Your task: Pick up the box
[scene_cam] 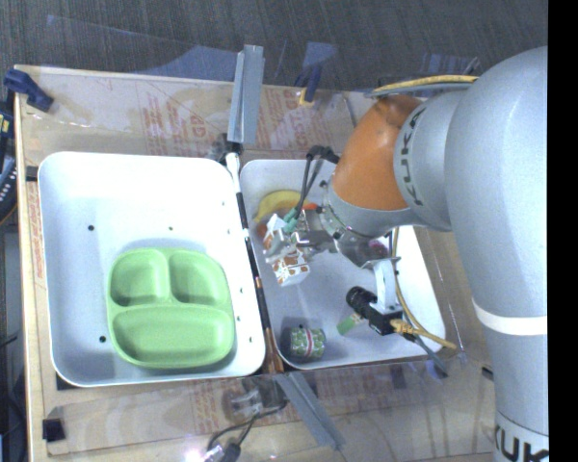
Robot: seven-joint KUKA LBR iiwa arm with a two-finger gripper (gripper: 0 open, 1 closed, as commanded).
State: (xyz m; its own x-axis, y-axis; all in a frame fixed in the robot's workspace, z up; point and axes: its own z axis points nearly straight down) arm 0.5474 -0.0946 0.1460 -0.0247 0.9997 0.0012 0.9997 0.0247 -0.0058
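The arm (482,162) overhung the right bin (419,349); gripper (313,234) state indeterminate; the box (287,256) lay just left of it.

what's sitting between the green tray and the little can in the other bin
In the camera view, the two bins' adjoining walls separate the green tray from the can; otherwise bare white bin floor.

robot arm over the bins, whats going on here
A grey KUKA arm reaches from the right into the right bin, its gripper down among a small white patterned box and a yellow item. Whether it has the box isn't clear. A small green can lies near that bin's front edge. The left bin holds a green divided tray.
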